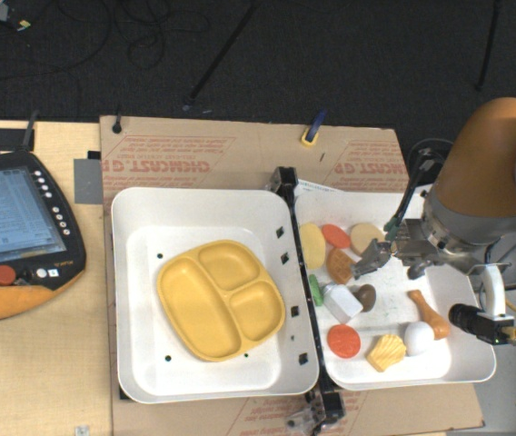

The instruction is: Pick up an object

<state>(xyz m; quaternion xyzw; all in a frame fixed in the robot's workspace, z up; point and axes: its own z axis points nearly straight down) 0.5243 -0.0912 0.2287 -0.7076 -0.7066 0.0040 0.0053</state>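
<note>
Though smooth, lumpy yellow tray (220,298) w/ compartments

This is looking like a robotics lab or test cell rather than a home or shop. A robot teach pendant (17,239) with a lit screen and an orange grip is lying at the bench's left edge. Two shallow white bins (205,205) are sitting side by side on taped-down printed cardboard (203,157), clamped at the bench's far edge by a blue-and-yellow clip (312,130). Loose cables (104,21) are trailing over dark flooring beyond the far edge. The grey industrial arm (485,180) with its orange band is reaching in over the right bin, where small toy food pieces (344,341) are lying scattered, while a yellow sectioned tray (221,298) is sitting in the left bin.
</note>
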